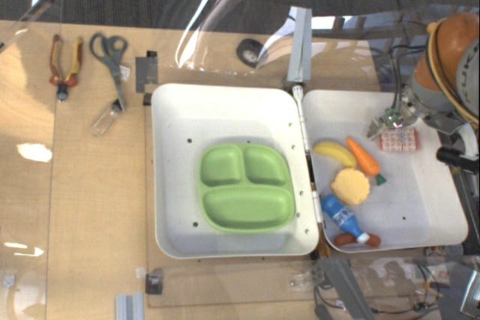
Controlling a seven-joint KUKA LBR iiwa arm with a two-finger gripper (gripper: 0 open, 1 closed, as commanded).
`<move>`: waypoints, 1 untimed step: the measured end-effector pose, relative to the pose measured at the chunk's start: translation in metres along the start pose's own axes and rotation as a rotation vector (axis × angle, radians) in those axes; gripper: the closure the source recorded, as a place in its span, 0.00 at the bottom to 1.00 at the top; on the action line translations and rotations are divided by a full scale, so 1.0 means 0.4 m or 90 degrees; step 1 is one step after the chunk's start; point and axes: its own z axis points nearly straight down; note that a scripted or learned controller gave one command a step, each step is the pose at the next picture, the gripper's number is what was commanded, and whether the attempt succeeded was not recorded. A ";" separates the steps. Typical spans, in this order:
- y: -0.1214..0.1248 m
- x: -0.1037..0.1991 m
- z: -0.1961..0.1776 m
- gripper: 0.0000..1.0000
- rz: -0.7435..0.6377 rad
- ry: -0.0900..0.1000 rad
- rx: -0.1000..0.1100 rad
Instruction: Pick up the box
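The box [399,140] is small, pink and white, and lies flat in the back right part of the right bin [442,225]. My gripper [391,119] hangs right over the box's upper left edge, at the end of the grey arm with its orange band [448,49] coming in from the right. Whether the gripper touches the box cannot be made out, since the metal tip overlaps its top edge.
In the right bin lie a banana [335,154], a carrot [364,159], a yellow lemon-like item [351,186], a blue bottle [341,216] and a dark red piece [346,240]. The left bin [172,161] holds a green divided tray [246,186]. Scissors [111,60] and pliers [63,65] lie on the bench at left.
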 end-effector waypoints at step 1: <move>-0.014 0.009 -0.001 0.00 -0.001 -0.001 -0.001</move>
